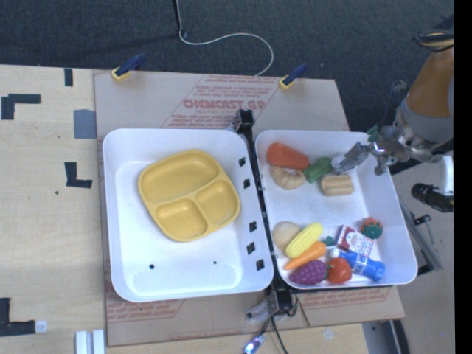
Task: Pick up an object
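Camera view, looking down at a slant on a worktop (44, 198) of pale wood with a cardboard sheet carrying two shallow white bins side by side.

The left bin (125, 271) holds a yellow divided plate (189, 195), smooth moulded plastic with three compartments.

The right bin (391, 220) holds toy food. Along its far side lie an orange-red pepper (286, 155), a tan ridged pastry (287, 177), a small green piece (318, 169) and a pale bread roll (337, 186). Nearer the camera sit a cream potato (285, 234), a yellow corn cob (304, 238), an orange carrot (306, 255), purple grapes (310, 273), a red tomato (338, 271), a red-and-white carton (351, 240), a blue bottle (366, 264) and a small red-and-green piece (371, 228).

The grey arm reaches in from the right. Its jaws (346, 161) hover just above the bread roll, beside the green piece; whether they are open or closed cannot be made out, and nothing is seen between them.

The roll looks like hollow plastic: likely light, stiff, slightly slippery and not fragile. Its short rounded block shape suggests gripping across the narrow width, mid-length.
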